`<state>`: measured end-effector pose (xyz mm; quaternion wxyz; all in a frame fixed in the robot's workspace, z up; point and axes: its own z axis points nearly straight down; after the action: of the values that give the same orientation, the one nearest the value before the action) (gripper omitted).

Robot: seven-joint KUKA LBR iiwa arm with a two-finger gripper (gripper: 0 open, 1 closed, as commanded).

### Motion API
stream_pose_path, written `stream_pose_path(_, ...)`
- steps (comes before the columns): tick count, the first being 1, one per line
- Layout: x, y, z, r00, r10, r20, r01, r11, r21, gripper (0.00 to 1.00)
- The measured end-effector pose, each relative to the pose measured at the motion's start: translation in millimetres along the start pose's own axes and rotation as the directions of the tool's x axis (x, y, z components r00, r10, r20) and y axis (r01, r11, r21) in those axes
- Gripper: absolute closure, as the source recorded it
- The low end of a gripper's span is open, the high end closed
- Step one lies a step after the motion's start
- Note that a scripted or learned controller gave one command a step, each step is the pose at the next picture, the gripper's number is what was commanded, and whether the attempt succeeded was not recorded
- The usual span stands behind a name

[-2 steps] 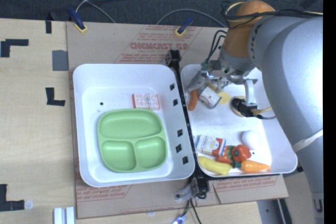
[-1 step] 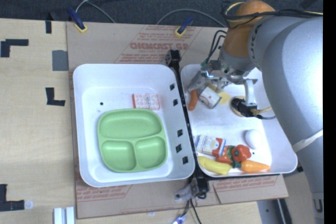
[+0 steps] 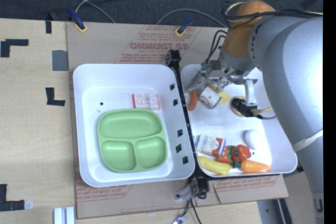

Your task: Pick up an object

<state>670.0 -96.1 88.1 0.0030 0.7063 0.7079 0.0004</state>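
Gripper is low in the right bin, at its back-left part, just beside the divider between the two bins. Whether it is clenched or released cannot be told: the wrist hardware hides its working end from this angle.

Directly at the gripper lies a small white carton, tilted, with an orange carrot-like piece just left of it, against the bin's left wall. The carton touches or nearly touches the gripper (contact not resolvable). A yellowish patch shows just right of the carton.

Front of the right bin holds a cluster: a printed box, a red tomato beside it, a banana along the front wall, an orange pepper at the front right. A white egg-like item sits just behind the tomato.

Left bin: a green tray with three compartments lies flat in the front half; a small red-and-white packet lies just behind it, close to the tray's back rim.

Arm fills the right side, orange band above the wrist. Black cables loop beside the gripper.
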Motion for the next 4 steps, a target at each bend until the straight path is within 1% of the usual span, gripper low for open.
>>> stream_pose_path(1, -5, 0, 0, 1.000, 0.000, -0.001, 0.000, 1.000, -0.002, 0.00)
stream_pose_path(2, 1, 0, 0, 1.000, 0.001, 0.001, -0.001, 1.000, -0.002, 0.00)
stream_pose_path(3, 0, 0, 0, 1.000, 0.000, -0.002, 0.000, 1.000, -0.001, 0.00)
stream_pose_path(4, 0, 1, -10, 1.000, -0.001, 0.000, 0.001, 1.000, -0.003, 1.00)
